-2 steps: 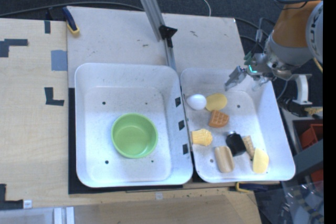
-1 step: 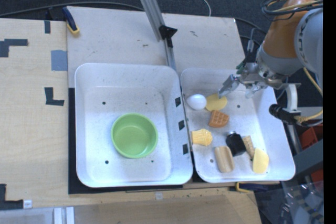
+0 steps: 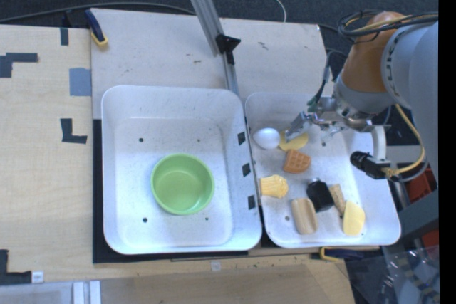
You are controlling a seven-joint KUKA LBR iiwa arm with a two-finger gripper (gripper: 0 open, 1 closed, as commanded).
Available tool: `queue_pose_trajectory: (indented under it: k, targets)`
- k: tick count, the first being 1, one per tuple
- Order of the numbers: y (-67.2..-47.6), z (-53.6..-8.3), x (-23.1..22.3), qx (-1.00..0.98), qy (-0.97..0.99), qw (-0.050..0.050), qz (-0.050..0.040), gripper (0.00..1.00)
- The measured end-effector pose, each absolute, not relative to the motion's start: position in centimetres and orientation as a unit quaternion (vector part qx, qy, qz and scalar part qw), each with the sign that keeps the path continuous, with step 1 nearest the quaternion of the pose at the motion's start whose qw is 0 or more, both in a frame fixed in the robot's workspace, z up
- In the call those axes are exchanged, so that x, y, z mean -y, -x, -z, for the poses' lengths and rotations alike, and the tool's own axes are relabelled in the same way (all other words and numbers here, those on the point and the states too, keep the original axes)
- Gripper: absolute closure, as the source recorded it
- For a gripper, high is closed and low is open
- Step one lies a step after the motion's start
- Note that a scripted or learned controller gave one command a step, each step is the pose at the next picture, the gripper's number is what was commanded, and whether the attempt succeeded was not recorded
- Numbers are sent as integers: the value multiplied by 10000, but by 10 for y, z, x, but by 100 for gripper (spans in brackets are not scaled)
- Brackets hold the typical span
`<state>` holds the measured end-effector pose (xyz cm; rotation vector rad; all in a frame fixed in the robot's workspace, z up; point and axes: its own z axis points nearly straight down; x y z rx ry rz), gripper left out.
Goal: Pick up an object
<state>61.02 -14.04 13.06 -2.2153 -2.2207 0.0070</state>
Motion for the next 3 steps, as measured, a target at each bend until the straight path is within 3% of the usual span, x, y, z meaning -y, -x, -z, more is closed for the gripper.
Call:
queue_pose_trajectory:
  k: [1, 2, 3]
  targets:
    - [-610, -88, 139, 7078, 7065, 15, -5, 0]
    - [-613, -102, 138, 7088, 7054, -16, 28, 100]
    - [-619, -165, 138, 7079, 7063, -24, 14, 100]
